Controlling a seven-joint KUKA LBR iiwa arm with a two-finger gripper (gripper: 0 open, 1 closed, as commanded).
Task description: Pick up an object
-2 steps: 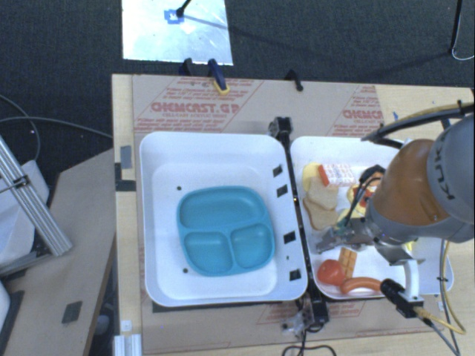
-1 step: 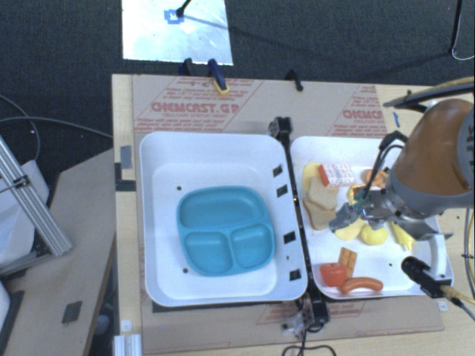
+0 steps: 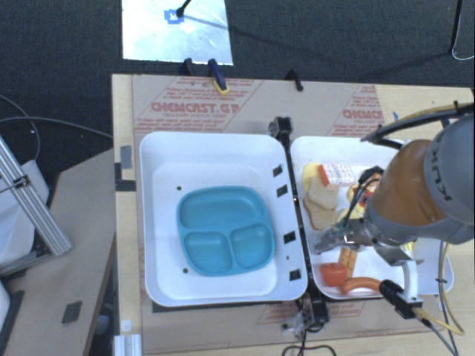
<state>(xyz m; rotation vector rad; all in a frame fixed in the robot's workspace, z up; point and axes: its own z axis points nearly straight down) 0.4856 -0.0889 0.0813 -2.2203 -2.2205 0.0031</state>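
The right bin (image 3: 297,154) holds several toy foods: a yellow piece (image 3: 310,175), a red and white carton (image 3: 338,174), tan bread slices (image 3: 320,202), an orange stick (image 3: 346,259), a red piece (image 3: 334,274) and a sausage (image 3: 364,285). My gripper (image 3: 327,242) hangs low over the bin's left side, just below the bread and above the red piece. The orange-banded wrist (image 3: 404,184) hides the bin's middle and right. Nothing can be seen held in the gripper.
The left bin (image 3: 159,199) contains a blue divided plate (image 3: 225,228). Black clips (image 3: 286,213) line the wall between the two bins. A cardboard sheet (image 3: 245,99) lies under both bins, with a yellow-tipped clamp (image 3: 218,76) at its far edge.
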